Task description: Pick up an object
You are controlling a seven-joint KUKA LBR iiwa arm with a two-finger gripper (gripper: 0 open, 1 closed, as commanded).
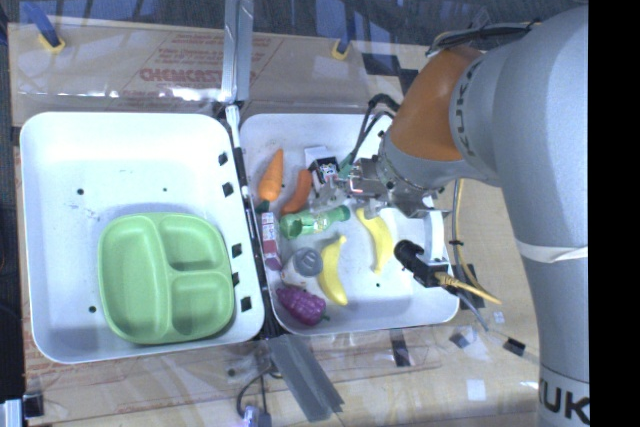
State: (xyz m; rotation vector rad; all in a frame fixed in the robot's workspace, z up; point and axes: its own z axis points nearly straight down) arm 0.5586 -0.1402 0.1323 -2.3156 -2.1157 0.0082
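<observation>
The grey arm with orange band (pixel 470 115) reaches over the right white bin (pixel 420 310). The green compartment tray (pixel 165 277) lies in the left white bin (pixel 60 155). Gripper (pixel 352 180) — finger state cannot be determined — sits above a green bottle (pixel 312 220), between two yellow bananas (pixel 378 240) and two orange carrots (pixel 271 175).

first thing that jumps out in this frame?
The big grey arm with its orange band, reaching in from the right over the right bin. Below it that bin holds a bright clutter: two bananas, a carrot, a green bottle, purple grapes. The left bin holds a green divided plate.
</observation>
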